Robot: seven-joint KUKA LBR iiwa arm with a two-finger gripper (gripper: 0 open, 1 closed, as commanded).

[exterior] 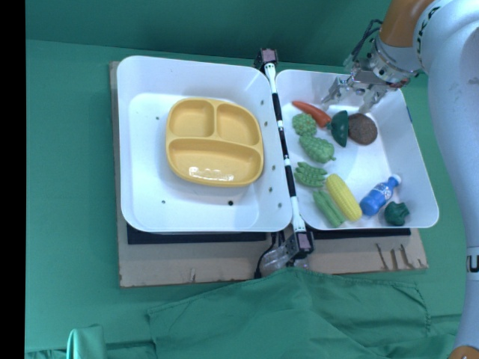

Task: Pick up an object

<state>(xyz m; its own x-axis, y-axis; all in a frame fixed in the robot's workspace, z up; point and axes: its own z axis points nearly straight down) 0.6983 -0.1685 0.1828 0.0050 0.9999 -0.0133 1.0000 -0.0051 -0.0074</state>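
Nearest the camera, a rumpled green cloth [284, 313] lies over the front edge of the surface [67, 200], which is covered in the same green. Behind it a sheet of brown cardboard [194, 269] carries both white bins.

The left bin [150, 200] holds a yellow divided plate [215, 140] with three compartments. The right bin [415, 178] holds the toy food. At its front lie a dark green broccoli piece [396, 213] and a blue bottle [379, 194] with a white cap (its label is too small to read). Just to their left are a yellow corn cob [343, 197], a green stalk [328, 209] touching it, and a green pea pod [310, 174]. Farther back sit a bumpy green vegetable [316, 149], another smaller one [304, 124], an orange carrot [311, 112], a dark green pepper [340, 127] and a brown round cookie [362, 129].

At the back of the right bin, the jaws [361, 96] hang above the pepper and the cookie, spread wide, with nothing between them. Dark lettering runs along the grey arm [449, 58] below its orange band [416, 2], reading "KU" (the rest is cut off).
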